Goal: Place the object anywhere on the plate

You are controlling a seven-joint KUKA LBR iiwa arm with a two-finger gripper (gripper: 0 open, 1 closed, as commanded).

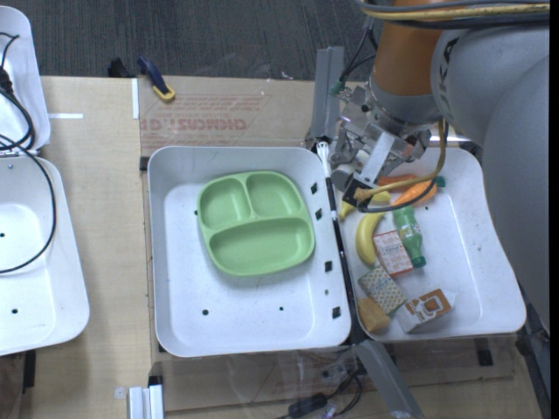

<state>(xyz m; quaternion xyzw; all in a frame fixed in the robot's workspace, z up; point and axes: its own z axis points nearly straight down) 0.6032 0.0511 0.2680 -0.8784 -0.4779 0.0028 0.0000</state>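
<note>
My hand [354, 171] hangs at the right bin's [476, 234] 11 o'clock, near the banana [367, 234]. I cannot tell how open it is. The plate [256, 223] lies at the hand's 8 o'clock.

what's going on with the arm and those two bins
The grey and orange arm reaches in from the right, with its gripper low over the top left corner of the right bin, close to a banana and a carrot. The green plate sits in the left bin with nothing placed on it yet.
</note>
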